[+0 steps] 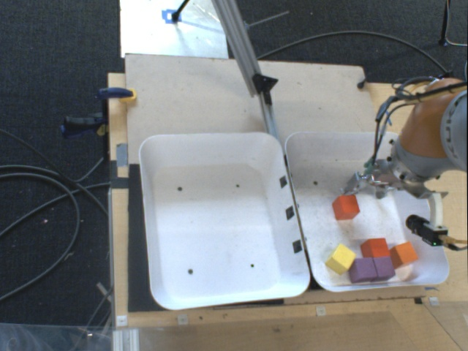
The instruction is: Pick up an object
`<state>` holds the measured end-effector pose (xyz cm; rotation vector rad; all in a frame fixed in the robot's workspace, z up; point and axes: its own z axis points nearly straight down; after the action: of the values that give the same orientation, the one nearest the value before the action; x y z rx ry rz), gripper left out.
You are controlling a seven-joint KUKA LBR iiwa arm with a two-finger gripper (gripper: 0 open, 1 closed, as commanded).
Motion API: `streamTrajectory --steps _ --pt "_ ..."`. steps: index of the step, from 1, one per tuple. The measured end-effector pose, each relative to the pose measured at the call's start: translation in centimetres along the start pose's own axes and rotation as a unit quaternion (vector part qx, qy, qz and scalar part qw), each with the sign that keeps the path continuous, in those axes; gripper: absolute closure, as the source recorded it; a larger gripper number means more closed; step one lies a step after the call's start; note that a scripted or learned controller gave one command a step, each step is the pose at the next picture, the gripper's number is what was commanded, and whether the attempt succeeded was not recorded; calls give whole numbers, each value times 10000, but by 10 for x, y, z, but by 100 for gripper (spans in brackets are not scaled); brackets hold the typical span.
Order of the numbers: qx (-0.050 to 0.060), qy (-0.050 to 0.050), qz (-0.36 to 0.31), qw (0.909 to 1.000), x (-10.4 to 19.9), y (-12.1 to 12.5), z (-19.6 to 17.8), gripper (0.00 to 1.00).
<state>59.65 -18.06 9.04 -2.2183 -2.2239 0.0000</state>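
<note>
Looking down from the camera view, we see two white bins side by side on the bench: the left bin (212, 218) and the right bin (318, 159), which holds all the blocks. An orange-red block (346, 208) lies alone near the middle of that bin, well apart from a cluster at its near edge, where a yellow block (340, 259), a purple block (371, 269), a red block (374, 247) and an orange block (403, 254) sit close together, several of them touching. The arm (431, 134) reaches in from the right, and its gripper (369, 180) hangs just above and beside the orange-red block; we cannot tell from this angle how the gripper is set, and nothing shows held in it. We judge the step in hand to be the approach, with no object lifted yet. The lone orange-red block looks the likeliest target, since it stands free of its neighbours. The next move, as we read it, calls for centring over that block, descending squarely, and closing on two opposite faces before lifting.
</note>
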Motion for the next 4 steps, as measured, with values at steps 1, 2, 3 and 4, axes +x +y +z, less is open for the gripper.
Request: streamTrajectory --steps 1,2,3,4 --pt "-25 -6 -3 10000 -1 2 -12 100" --pt "-25 -7 -4 10000 -1 2 -12 0" --pt "14 12 -20 10000 41 -29 1 0" --pt "8 7 -1 10000 60 -56 1 0"
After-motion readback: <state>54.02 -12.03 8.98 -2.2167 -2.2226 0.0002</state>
